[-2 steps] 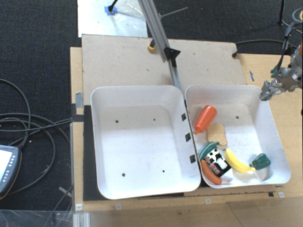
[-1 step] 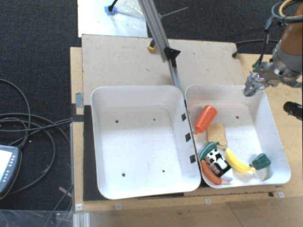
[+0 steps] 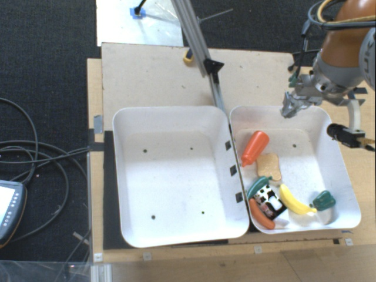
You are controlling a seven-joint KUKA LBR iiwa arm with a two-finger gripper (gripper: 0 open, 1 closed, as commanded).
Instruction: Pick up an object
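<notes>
Gripper (image 3: 290, 108), finger state unclear, hovers over right bin's (image 3: 338, 157) far rim, above orange bottle (image 3: 254, 147) and banana (image 3: 295, 201)

I find no text, label, brand name, number or sign that I can read anywhere on my feed. The black-and-white patterned object (image 3: 271, 200) near the front edge of the right-hand bin (image 3: 342, 157) carries dark patches, but they are too small and blurred for me to tell whether they are print at all. The screen of the handheld device (image 3: 8, 207) lying on the floor off the bench's (image 3: 153, 75) left edge glows pale, and I can pick out no characters on it. The small dark tabs (image 3: 232, 170) along the rim between the two bins show me no markings either.
</notes>
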